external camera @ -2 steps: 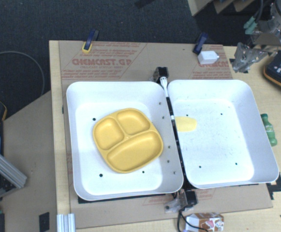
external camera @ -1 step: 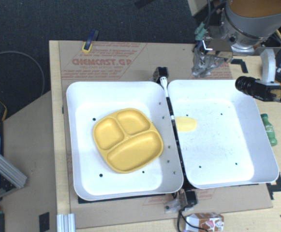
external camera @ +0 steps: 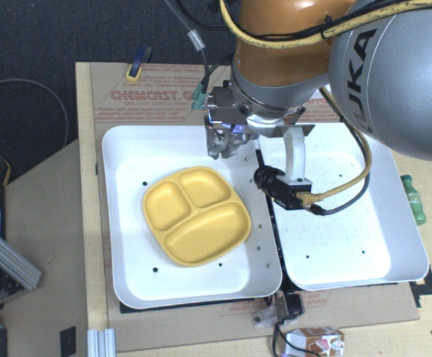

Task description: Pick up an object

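A yellow plate (external camera: 195, 215) with three compartments lies flat in the left white bin (external camera: 123, 162), near its middle. My gripper (external camera: 224, 149) hangs over the far right corner of that bin, just beyond the plate's far edge and close to the wall shared by the two bins. The big orange and grey wrist above it hides most of it. Nothing shows in its grasp.
The right white bin (external camera: 364, 259) sits beside the left one. A black connector with a yellow cable (external camera: 290, 188) hangs from the arm over the divide. A blue and yellow clip (external camera: 136, 64) lies on the cardboard at the back left, and a green object (external camera: 415, 199) at the right.
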`<state>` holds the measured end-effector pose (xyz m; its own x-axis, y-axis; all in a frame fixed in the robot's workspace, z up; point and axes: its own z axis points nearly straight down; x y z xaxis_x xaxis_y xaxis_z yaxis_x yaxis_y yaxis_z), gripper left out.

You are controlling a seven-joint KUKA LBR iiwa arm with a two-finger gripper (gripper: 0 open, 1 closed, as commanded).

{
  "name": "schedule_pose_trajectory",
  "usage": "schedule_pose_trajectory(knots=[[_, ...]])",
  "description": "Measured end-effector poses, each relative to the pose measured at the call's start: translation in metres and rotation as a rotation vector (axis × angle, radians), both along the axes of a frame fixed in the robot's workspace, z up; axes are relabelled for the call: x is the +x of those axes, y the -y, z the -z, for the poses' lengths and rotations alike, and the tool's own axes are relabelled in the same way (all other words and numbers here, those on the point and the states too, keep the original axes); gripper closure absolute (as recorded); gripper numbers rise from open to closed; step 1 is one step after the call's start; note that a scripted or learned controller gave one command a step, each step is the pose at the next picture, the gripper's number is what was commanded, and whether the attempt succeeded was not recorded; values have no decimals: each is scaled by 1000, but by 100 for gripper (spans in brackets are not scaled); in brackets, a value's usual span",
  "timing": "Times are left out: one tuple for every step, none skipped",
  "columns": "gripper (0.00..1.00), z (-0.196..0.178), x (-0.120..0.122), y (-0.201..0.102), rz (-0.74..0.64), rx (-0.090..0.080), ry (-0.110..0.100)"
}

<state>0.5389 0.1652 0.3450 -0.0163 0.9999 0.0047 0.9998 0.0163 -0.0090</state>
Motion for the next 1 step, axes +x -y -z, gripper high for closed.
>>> schedule_pose_trajectory(knots=[[100,-86,9,-40,10,1,19]])
